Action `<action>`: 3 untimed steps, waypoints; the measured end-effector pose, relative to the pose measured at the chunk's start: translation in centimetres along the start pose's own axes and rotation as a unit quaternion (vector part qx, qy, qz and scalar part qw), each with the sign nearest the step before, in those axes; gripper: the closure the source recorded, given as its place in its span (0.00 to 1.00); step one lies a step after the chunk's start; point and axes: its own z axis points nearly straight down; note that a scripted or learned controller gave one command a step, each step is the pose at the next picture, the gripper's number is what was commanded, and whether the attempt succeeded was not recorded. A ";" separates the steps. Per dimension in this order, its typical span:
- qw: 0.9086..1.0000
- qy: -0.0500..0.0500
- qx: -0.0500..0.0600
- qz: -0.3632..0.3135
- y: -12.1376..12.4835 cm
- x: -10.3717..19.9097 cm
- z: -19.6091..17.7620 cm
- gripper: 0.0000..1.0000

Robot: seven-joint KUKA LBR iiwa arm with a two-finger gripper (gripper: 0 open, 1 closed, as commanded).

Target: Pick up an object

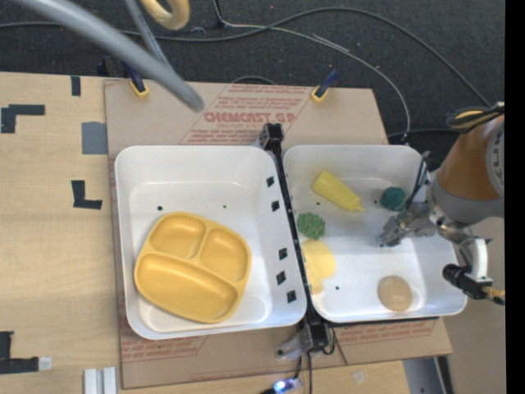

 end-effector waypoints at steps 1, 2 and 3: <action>1.000 0.002 0.000 -0.001 0.9 0.7 -5.3 1.00; 1.000 0.001 -0.001 0.000 1.1 0.3 -11.6 1.00; 1.000 0.001 -0.001 -0.001 1.3 0.4 -18.0 1.00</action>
